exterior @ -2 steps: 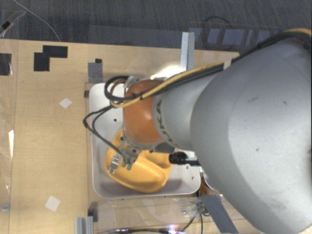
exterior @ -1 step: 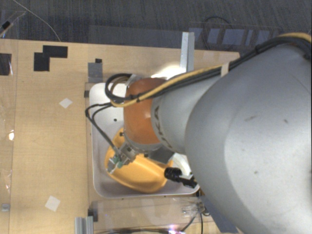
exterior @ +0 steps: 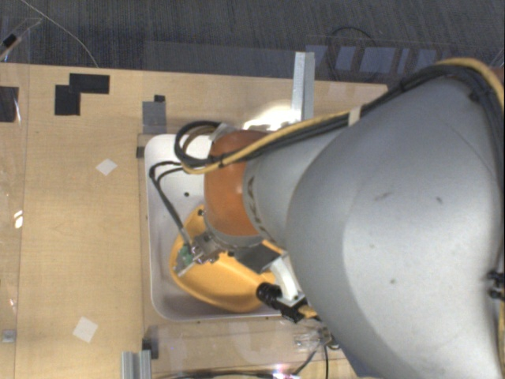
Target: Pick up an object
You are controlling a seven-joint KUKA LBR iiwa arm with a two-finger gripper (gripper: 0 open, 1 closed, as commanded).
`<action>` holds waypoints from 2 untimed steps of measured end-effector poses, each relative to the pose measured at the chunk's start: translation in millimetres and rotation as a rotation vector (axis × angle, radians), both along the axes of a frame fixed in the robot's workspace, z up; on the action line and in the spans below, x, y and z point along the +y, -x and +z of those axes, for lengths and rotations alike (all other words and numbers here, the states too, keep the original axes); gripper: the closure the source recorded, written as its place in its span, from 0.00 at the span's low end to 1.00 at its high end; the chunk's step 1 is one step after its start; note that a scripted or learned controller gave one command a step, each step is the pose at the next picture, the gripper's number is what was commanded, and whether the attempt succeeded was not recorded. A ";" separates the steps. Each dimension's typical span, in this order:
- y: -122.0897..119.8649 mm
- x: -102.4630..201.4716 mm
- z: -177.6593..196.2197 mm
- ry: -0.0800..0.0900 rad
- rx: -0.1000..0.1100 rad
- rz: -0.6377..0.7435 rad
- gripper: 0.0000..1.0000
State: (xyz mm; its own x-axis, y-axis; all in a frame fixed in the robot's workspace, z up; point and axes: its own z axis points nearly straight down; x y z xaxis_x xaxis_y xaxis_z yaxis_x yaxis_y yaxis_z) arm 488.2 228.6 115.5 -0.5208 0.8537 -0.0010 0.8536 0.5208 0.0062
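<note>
A large rounded yellow object (exterior: 217, 283) lies in the near part of the left white bin (exterior: 162, 212). The arm's orange band (exterior: 229, 188) hangs over the middle of this bin. Below it, my gripper (exterior: 197, 249) points down at the yellow object's upper left edge, right at it or touching it. The wrist and its black cables hide most of the gripper. A small green and white part (exterior: 184, 259) sits at the gripper's lower left, against the yellow object.
The big grey arm body (exterior: 394, 235) covers the right half of the view, hiding the right bin. Light wooden bench top (exterior: 71, 235) stretches to the left of the bin. Metal posts (exterior: 303, 85) stand behind the bins.
</note>
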 end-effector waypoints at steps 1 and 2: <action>-4.8 -3.9 10.3 0.006 -0.017 0.002 1.00; -41.8 -38.9 47.5 0.001 -0.001 0.040 1.00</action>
State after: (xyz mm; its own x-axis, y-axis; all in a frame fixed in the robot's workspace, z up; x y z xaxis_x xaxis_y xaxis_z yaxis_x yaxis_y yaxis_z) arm 530.0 189.7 163.0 -0.5546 0.8321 -0.0029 0.8321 0.5546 0.0065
